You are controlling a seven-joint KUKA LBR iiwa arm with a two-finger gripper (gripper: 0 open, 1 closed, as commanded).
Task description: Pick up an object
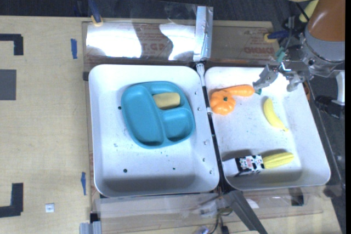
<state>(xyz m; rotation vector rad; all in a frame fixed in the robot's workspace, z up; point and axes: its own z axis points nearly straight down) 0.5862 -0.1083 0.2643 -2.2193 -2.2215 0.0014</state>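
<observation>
Two shallow white plastic bins sit side by side on the pale wooden counter, and the right-hand bin serves as my landmark. Hanging over its far right corner is the grey arm with its orange band, and below it the gripper has its two grey fingers spread apart, released, with nothing between them. One fingertip hovers just beside the thick end of a slim orange carrot, which lies along the far side of that bin. Touching the carrot's near side, close to the bin's left wall, is a small round orange pumpkin. A yellow banana lies right of the pumpkin, near the bin's middle, apart from both. At the near edge of the bin a yellow corn cob lies just beside a small black-and-white toy cow. In the left-hand white bin, just across the shared wall, a blue divided plastic plate carries a tan bread-like lump in its far compartment.
</observation>
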